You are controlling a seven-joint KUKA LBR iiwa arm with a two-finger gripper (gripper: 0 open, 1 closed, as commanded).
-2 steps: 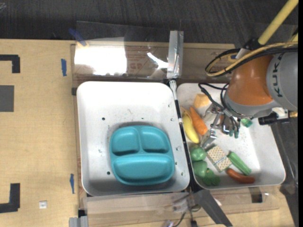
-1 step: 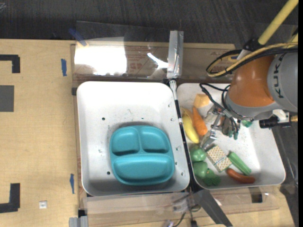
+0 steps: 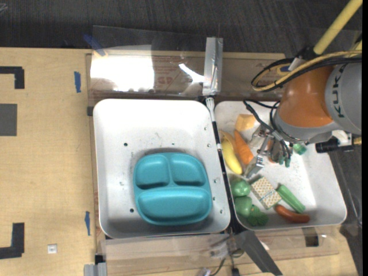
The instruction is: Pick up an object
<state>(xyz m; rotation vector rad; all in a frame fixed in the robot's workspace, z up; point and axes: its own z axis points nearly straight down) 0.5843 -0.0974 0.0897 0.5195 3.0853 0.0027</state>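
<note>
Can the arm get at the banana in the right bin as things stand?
Probably yes. The banana lies at the right bin's left wall, top side uncovered, with the gripper hanging just to its right. The carrot lies close beside it and the wall crowds the other side, so a clean grip may be tight.

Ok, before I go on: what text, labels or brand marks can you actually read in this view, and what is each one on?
"KU": white letters on the grey arm at the right edge, cut off by the frame.
Clear panel behind the left bin: faint reddish print, too blurred to read.
Small square tag on the bench: too small to read.
</note>
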